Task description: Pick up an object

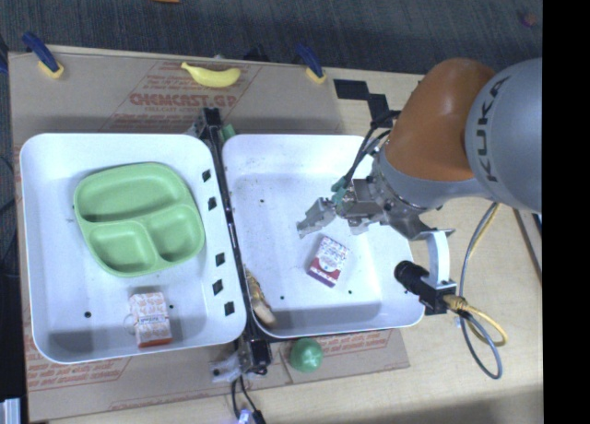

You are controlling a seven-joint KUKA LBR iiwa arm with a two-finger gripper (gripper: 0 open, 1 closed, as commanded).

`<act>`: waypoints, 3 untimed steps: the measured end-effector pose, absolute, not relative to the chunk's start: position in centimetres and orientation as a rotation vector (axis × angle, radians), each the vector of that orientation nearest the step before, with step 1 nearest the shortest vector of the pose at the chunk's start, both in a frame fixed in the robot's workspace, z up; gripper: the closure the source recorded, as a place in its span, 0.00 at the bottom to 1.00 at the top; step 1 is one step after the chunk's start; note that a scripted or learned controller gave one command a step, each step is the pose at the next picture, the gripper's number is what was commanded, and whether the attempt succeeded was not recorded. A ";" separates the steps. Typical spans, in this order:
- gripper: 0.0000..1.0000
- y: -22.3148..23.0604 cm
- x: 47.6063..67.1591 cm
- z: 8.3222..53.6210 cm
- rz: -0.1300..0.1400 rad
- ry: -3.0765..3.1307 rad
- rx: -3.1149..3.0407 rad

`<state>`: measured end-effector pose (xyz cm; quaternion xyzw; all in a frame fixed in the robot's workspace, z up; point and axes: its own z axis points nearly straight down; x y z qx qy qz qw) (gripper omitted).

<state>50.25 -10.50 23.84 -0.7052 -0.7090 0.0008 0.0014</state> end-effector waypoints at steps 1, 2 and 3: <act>0.00 -18.8 56.0 9.2 0.005 -2.226 -2.217; 0.00 -10.6 62.2 9.2 0.002 -2.230 -2.210; 1.00 -10.7 62.1 10.2 0.005 -2.231 -2.208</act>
